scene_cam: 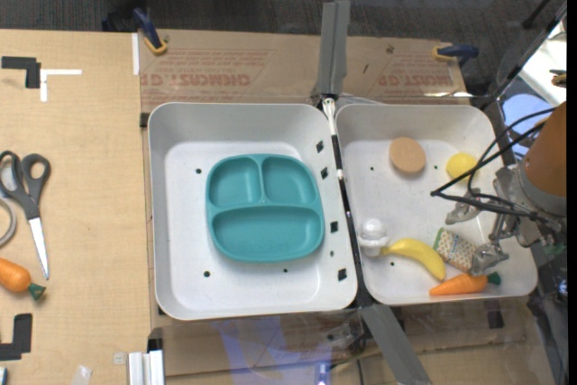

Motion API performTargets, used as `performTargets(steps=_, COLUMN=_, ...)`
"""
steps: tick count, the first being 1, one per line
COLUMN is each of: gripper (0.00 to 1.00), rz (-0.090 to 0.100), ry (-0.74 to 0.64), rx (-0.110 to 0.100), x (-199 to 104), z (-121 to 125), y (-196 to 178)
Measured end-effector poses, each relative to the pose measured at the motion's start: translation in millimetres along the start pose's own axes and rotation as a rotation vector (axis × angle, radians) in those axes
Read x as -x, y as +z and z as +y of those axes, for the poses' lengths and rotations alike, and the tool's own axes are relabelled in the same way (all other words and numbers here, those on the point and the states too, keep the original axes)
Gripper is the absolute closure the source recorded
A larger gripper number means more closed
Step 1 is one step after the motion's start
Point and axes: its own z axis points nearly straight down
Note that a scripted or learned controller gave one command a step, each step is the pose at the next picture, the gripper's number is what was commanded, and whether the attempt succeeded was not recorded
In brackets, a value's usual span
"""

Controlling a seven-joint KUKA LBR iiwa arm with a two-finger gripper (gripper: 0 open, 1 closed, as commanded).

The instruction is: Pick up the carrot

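An orange carrot [462,284] with a green tip lies along the front wall of the right bin [379,126]. My gripper [477,237] hovers just above and behind it at the bin's right side, open. One finger [462,214] is toward the bin's middle and the other finger [491,260] is close over the carrot's green end. A patterned packet [455,250] lies beside the fingers; nothing is held between them.
The right bin also holds a banana [417,254], a white ball-like item [371,233], a tan disc [407,155] and a lemon [461,164]. A teal divided plate [266,207] sits in the left bin. On the bench at left lie scissors [27,194] and a second carrot [13,276].
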Motion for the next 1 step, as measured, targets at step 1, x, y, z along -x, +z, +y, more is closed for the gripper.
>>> performTargets(steps=1, gripper=1.00, rz=-0.002, ry=0.002, rx=0.002, x=1.0, z=0.9, y=-8.9)
